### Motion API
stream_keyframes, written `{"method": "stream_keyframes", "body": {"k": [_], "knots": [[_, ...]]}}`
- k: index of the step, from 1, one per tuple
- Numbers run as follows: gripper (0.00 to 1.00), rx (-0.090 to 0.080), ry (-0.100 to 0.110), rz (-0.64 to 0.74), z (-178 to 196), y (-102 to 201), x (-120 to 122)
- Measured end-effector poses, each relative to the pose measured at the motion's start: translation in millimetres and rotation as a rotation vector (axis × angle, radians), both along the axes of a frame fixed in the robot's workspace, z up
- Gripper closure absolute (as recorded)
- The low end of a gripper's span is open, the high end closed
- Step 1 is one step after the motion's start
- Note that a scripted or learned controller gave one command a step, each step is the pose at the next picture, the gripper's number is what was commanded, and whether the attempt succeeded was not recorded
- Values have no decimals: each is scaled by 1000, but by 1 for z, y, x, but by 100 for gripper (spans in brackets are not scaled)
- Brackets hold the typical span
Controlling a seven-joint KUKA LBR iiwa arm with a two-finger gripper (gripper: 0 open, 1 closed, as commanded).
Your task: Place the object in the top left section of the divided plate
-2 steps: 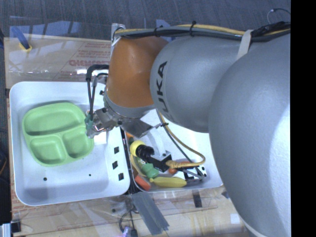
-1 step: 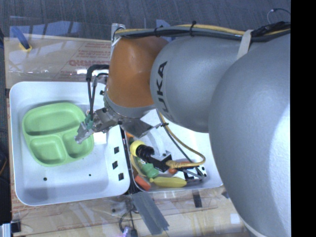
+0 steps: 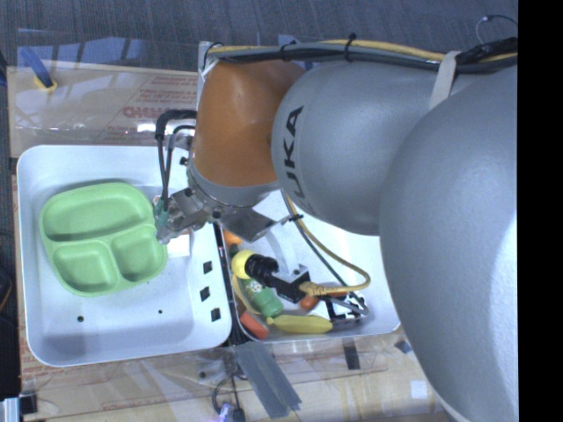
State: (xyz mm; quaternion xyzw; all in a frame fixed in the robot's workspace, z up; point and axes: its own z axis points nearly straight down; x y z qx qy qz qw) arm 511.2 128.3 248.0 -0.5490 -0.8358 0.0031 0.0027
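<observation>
A green divided plate (image 3: 51, 236) lies in the left white bin (image 3: 106, 332). It has one wide section toward the back and two smaller sections toward the front. All three sections look bare. My gripper (image 3: 167, 221) hangs at the plate's right rim, beside the front right section and the wide one. The wrist and orange band (image 3: 233, 121) hide most of it from above. A small greenish shape shows at its tip, but I cannot make out what it is. A small white patch (image 3: 180, 245) sits just below the tip.
The right bin (image 3: 378, 319) holds several toy foods at its front left: a yellow banana (image 3: 303, 324), a green piece (image 3: 266, 304), a yellow round piece (image 3: 244, 265) and orange pieces. The grey arm covers the rest of that bin. A cable (image 3: 339, 280) loops over the toys.
</observation>
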Motion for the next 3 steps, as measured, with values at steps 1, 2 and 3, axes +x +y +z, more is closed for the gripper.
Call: {"method": "stream_keyframes", "body": {"k": [1, 2, 3], "knots": [[0, 0, 0, 0, 0, 0, 0], [100, -1, 3, 4, 9, 0, 0], [0, -1, 3, 4, 9, 0, 0]]}}
